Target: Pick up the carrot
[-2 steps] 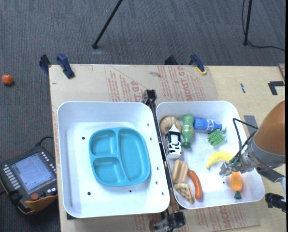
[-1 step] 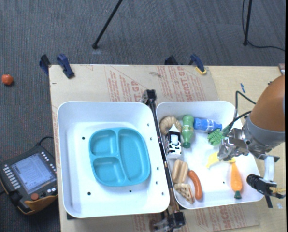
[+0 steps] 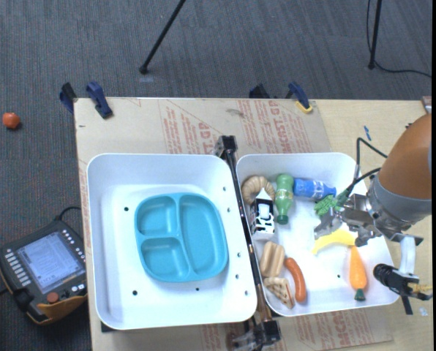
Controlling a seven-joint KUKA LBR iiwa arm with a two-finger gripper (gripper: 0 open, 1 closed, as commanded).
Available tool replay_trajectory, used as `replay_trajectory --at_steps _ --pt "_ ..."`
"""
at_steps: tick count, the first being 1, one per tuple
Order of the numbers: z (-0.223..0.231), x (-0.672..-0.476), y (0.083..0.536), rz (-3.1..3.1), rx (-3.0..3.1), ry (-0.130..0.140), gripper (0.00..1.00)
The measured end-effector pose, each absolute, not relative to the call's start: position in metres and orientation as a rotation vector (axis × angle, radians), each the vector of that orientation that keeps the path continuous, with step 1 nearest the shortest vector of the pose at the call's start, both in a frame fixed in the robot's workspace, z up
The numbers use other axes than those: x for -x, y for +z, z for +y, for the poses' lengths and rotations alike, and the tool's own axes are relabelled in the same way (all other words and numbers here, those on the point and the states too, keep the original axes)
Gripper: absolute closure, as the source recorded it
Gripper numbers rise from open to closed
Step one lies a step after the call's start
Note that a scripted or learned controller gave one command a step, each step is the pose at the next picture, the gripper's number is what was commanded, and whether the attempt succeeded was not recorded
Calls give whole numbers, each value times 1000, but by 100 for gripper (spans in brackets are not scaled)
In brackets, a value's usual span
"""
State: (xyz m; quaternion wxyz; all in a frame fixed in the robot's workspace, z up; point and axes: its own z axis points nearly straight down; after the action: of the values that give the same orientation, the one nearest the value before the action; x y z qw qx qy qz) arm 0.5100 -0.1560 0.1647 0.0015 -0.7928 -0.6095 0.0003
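Note:
The carrot (image 3: 358,268) is orange with a green stem end pointing toward the front. It lies in the right bin (image 3: 328,159), near that bin's front right corner. My gripper (image 3: 345,229) hangs over the bin's right side, just behind the carrot and above a yellow banana (image 3: 332,242). Its grey fingers stand apart, open, and nothing shows clamped between them. The carrot lies free on the bin floor, a short way in front of the right finger (image 3: 369,232).
The right bin also holds a green leafy toy (image 3: 325,205), a blue bottle (image 3: 311,189), a green bottle (image 3: 284,196), a croissant (image 3: 254,187), a black-and-white carton (image 3: 262,217), a sausage (image 3: 297,278) and buns (image 3: 272,258). A blue divided plate (image 3: 181,237) lies in the left bin (image 3: 101,196).

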Motion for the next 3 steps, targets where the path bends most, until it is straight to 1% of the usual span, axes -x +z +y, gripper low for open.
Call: replay_trajectory --at_steps 1,2,3 --pt "-199 -489 90 -2178 2266 -11 0" --pt "-200 -489 100 -2172 2269 -9 100" --pt "-200 -489 109 -2168 2270 -9 100"
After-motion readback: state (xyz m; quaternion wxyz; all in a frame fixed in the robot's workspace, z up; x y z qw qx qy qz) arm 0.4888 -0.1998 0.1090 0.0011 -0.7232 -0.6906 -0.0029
